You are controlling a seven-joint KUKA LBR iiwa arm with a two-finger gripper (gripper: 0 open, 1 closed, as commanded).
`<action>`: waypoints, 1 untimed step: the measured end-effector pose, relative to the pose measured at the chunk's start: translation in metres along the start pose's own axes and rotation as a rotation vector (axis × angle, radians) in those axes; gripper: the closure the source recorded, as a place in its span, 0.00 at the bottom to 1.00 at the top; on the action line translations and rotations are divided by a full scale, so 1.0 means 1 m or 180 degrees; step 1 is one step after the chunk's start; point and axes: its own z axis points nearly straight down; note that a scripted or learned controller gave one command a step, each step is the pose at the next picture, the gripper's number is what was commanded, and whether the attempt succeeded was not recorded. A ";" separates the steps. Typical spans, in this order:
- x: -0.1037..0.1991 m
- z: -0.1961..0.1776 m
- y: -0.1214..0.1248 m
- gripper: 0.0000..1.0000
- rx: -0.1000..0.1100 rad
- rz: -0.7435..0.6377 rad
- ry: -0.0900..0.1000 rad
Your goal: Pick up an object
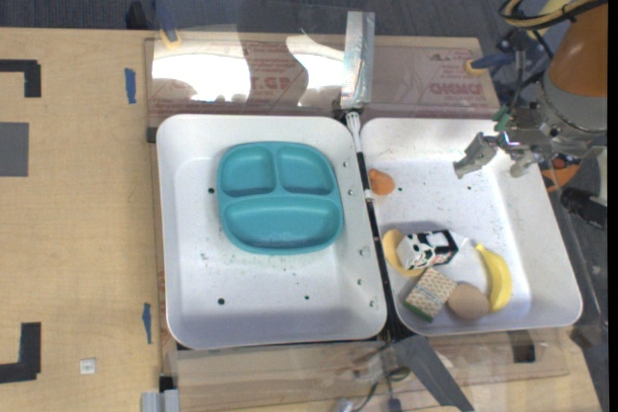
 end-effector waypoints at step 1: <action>0.044 0.118 0.047 0.00 0.0037 0.0083 0.0004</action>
